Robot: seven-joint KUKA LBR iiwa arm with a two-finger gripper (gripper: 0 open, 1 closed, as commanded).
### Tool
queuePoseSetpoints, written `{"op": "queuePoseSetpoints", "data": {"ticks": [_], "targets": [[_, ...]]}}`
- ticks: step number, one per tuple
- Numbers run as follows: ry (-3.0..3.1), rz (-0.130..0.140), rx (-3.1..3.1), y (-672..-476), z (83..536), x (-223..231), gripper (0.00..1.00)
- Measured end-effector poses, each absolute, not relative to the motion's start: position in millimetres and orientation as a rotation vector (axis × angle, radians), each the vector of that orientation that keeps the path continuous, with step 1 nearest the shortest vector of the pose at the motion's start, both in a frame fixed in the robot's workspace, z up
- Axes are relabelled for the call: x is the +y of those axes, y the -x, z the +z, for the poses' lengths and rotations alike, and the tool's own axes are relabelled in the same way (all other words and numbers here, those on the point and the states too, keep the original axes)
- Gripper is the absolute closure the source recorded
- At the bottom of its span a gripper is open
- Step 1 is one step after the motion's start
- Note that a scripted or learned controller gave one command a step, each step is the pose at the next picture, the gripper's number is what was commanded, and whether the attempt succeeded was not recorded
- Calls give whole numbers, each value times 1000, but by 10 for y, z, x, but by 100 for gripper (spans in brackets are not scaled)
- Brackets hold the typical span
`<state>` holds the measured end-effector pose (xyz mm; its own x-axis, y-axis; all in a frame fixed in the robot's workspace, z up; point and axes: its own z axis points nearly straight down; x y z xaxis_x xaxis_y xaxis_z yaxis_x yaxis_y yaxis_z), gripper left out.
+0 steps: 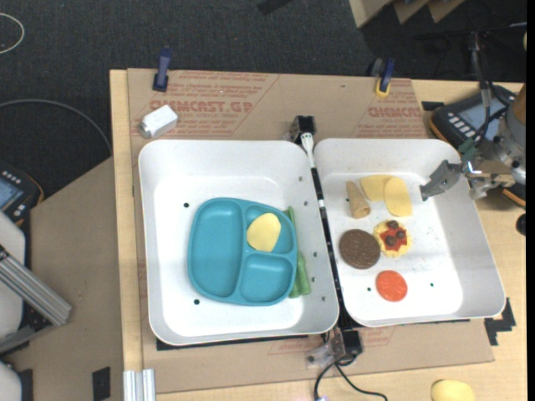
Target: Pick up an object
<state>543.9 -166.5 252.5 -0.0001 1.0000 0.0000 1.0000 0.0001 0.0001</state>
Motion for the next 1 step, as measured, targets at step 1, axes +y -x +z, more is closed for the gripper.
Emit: {"op": "queuePoseSetpoints", "data": {"ticks": [1], "targets": [[-2217, -2, 2239, -4766, 2463, -562, 0]]}}
